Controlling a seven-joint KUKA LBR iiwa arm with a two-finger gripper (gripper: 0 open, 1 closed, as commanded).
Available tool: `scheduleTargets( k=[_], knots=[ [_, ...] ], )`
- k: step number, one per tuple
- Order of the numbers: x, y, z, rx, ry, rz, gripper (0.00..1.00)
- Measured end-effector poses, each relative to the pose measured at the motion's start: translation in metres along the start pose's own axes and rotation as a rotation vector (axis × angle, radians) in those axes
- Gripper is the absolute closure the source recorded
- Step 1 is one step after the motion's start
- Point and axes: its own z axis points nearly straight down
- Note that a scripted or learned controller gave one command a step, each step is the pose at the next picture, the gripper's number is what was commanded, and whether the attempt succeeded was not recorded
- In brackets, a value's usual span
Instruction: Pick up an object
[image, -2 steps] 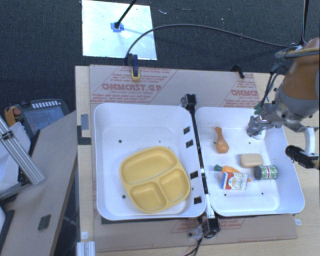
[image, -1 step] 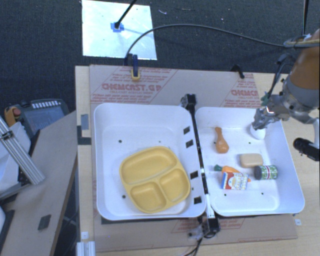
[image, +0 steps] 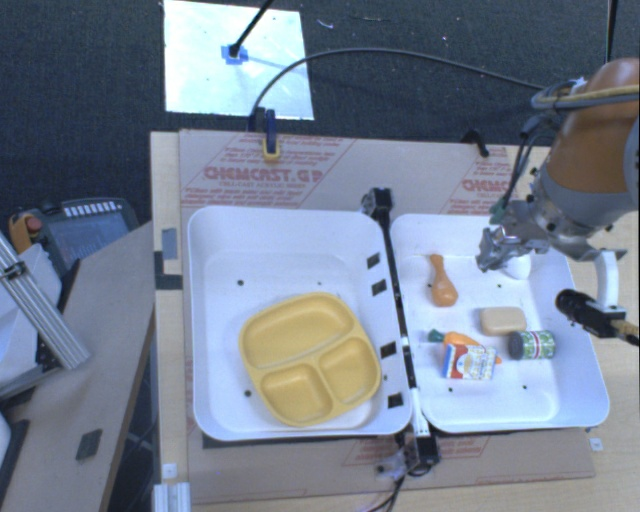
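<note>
The pincer (image: 497, 250) hangs over the far part of the right bin (image: 580, 405); whether it is wide or narrow I cannot tell. Below it lie an orange spoon (image: 441, 281), a tan block (image: 503, 320), a can (image: 533, 345) and a carton (image: 470, 362), near each other. A descent might land between them and close on nothing, or nudge one aside. The board (image: 300, 170) reads "CHEMCAST GP".

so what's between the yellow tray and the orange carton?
In the camera view, the adjoining bin walls with black clips separate the yellow tray from the orange carton. Otherwise bare white bin floor lies on each side; no loose object lies between.
</note>
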Motion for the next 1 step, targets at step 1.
scheduleTargets(
  k=[1],
  knots=[
    [0.0555,-0.006,0.0156,0.0,0.001,-0.002,1.0]
  ],
)
